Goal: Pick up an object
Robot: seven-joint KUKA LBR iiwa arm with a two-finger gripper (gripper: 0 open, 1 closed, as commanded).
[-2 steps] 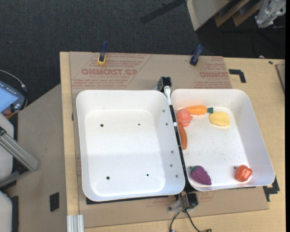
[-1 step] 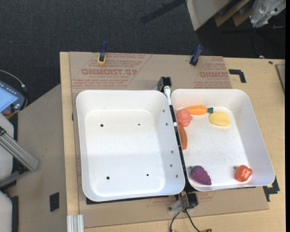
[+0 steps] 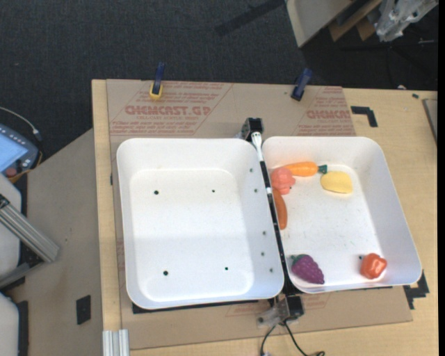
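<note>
The right bin [image 3: 393,201] holds several toy foods. An orange carrot [image 3: 301,168] lies near its far wall, with a yellow fruit [image 3: 336,182] just to its right. A pink piece [image 3: 282,179] rests against the left wall, and a long orange piece [image 3: 280,211] lies just in front of it along that wall. Purple grapes [image 3: 307,268] sit at the near left corner and a red pepper [image 3: 373,265] at the near right. A pale metallic part, likely my gripper [image 3: 398,19], hangs at the top right, far beyond the bins and away from every object.
The left bin [image 3: 125,208] adjoins the right one along a clipped seam. Both stand on a cardboard sheet [image 3: 208,104] held by blue clamps [image 3: 158,80] at its far edge. A beige box [image 3: 334,17] sits at the top right.
</note>
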